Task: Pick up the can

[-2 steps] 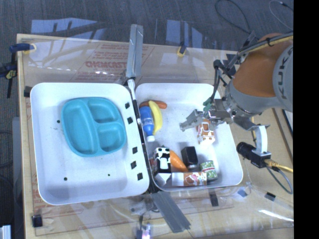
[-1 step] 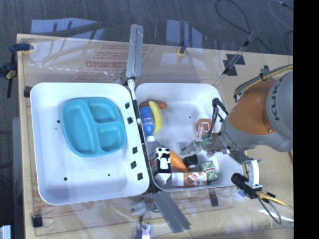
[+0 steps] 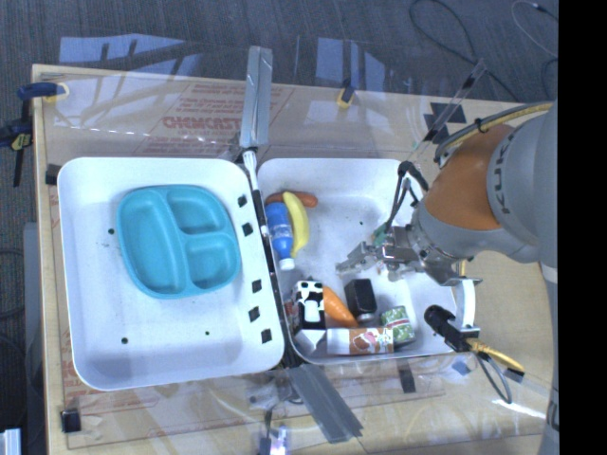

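The can, small with a green, white and red label, lies near the front wall of the right bin. Beside it lies a pale bottle with a red label. My gripper hangs over the middle of the right bin, behind the can and some way from it, just beyond a black object. Nothing shows in the gripper. The grey arm with its orange band reaches in from the right.
Along the right bin's left side lie a banana, a blue bottle, a black-and-white cow-patterned item and an orange carrot-like piece. A blue divided tray sits in the left bin.
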`<move>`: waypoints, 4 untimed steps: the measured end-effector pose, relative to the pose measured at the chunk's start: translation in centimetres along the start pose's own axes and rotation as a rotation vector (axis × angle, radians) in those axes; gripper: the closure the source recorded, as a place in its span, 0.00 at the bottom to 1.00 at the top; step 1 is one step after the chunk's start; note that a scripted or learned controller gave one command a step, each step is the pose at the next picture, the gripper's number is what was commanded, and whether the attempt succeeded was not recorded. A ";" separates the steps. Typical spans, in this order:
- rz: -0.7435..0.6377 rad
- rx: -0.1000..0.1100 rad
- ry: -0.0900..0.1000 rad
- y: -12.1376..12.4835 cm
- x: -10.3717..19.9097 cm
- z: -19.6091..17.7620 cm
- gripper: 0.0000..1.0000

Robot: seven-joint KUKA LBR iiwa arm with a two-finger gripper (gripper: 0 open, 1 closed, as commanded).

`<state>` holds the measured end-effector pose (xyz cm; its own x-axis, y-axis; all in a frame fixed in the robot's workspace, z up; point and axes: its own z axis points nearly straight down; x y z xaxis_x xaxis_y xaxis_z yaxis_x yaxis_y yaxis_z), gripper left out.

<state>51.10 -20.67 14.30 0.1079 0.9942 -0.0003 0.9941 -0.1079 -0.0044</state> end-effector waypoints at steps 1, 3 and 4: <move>-0.003 0.005 0.000 0.0 -0.1 -0.7 1.00; -0.090 0.003 0.001 -0.7 5.2 -0.5 0.00; -0.017 -0.001 0.000 -2.9 0.2 -5.4 0.00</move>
<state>48.23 -20.16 19.76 0.0910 0.9958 0.0002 0.9958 -0.0910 -0.0033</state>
